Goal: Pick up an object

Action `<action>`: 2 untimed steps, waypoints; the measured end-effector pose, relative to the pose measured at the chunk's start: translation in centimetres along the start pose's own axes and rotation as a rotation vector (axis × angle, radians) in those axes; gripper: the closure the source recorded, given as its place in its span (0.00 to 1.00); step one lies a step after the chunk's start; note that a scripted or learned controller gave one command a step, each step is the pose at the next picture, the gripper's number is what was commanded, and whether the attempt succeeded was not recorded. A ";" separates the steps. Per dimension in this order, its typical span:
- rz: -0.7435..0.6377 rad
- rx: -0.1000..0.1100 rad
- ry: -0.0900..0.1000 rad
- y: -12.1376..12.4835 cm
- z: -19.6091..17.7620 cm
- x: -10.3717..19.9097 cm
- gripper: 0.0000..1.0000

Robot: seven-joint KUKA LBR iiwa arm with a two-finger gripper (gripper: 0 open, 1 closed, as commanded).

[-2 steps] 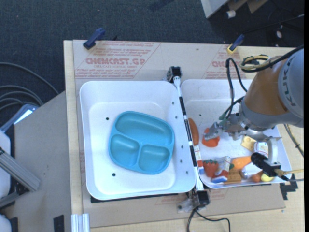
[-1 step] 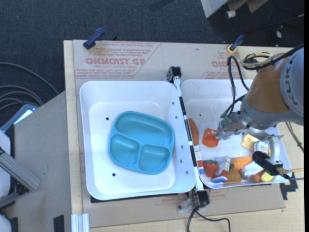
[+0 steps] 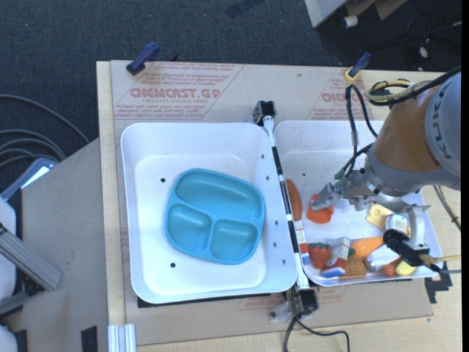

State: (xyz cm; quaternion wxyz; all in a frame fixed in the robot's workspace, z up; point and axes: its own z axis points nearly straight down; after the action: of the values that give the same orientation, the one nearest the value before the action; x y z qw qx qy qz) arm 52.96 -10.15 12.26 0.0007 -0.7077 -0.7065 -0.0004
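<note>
Two shallow white bins sat side by side on a pale wooden bench [image 3: 220, 86] printed with red lettering, dark carpet [image 3: 110, 20] beyond its far edge. Left bin [image 3: 139, 196] held a blue divided plate [image 3: 215, 215] lying flat near the middle, white floor free all round it. Right bin [image 3: 308, 138] had its far half bare; clutter crowded the near half: a brownish oblong piece [image 3: 294, 198] against the dividing wall, an orange-red toy [image 3: 319, 213] just beside it, a red strawberry-like piece [image 3: 319, 255], an orange carrot-like piece [image 3: 364, 247] and a pale yellow block [image 3: 379, 214], more small bits along the near rim. Grey arm with orange band [image 3: 407, 134] reached in from the right over that bin, gripper [image 3: 327, 197] low, right above the orange-red toy; could not tell how the fingers stood or whether they touched it. Blue clamps [image 3: 141, 58] sat at the bench's far corners, grey cables [image 3: 37, 134] lay off to the left.
</note>
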 end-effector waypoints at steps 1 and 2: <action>-0.002 -0.001 -0.001 4.0 3.8 0.9 0.00; -0.003 -0.001 -0.001 4.1 2.9 0.9 1.00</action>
State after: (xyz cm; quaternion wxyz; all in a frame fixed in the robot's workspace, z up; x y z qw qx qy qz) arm 57.03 -9.23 9.41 -0.0002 -0.7067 -0.7075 -0.0005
